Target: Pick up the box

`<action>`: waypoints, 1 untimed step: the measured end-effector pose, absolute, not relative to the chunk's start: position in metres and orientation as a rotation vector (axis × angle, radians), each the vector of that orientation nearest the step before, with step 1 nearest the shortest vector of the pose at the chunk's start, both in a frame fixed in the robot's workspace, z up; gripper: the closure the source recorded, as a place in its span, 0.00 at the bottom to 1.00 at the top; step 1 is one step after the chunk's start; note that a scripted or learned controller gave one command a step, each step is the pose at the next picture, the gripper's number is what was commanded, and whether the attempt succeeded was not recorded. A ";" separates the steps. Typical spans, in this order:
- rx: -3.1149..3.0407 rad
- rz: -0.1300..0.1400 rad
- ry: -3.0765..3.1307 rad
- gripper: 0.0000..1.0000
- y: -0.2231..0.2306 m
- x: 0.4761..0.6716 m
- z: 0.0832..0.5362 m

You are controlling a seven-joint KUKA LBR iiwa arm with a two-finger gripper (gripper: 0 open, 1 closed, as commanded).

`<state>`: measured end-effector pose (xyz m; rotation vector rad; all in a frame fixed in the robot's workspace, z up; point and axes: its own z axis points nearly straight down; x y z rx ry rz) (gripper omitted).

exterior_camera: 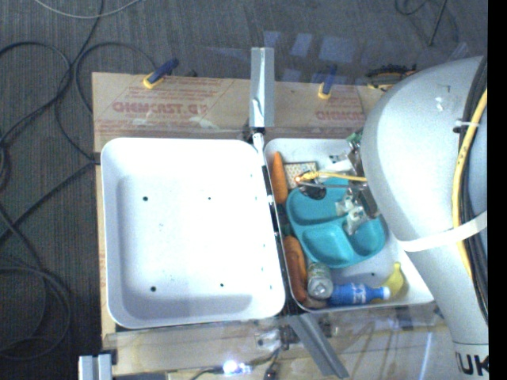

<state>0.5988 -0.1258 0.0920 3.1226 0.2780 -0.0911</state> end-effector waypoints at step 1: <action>3.117 -0.039 0.284 0.00 -0.121 0.607 0.090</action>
